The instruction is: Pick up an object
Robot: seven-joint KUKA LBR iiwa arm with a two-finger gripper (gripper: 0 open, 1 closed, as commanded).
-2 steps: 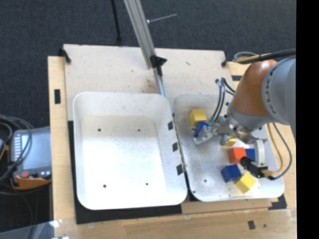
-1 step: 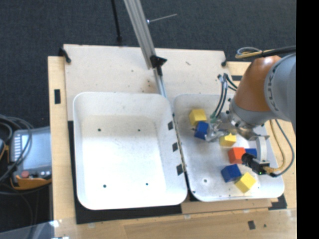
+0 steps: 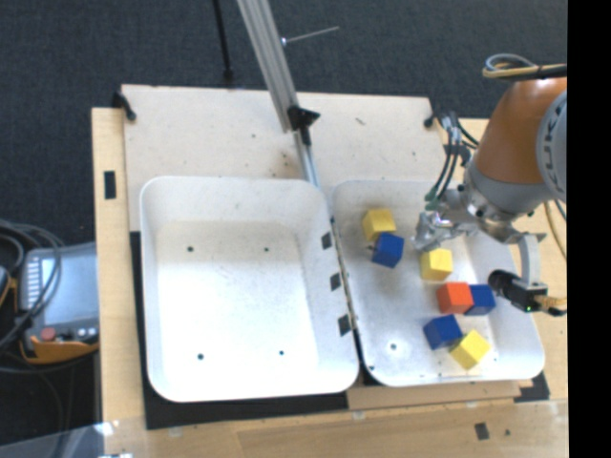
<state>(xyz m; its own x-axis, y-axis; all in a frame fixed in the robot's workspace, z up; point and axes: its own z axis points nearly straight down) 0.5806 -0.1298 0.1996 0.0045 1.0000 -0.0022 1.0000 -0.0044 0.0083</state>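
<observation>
The gripper (image 3: 434, 229) hangs low in the right bin (image 3: 382, 361), just above a yellow cube (image 3: 437, 262); its opening I cannot tell. Descending off-centre could nudge the cube toward the orange cube (image 3: 455, 297) and miss.

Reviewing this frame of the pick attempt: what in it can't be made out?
- Pincer, camera view: small and seen from above under the wrist; open or shut is not readable.
- Whether it touches the yellow block just below it: too small to tell.
- Blue block: partly covered by the orange block beside it.
- Arm: cut off at the right edge.
</observation>
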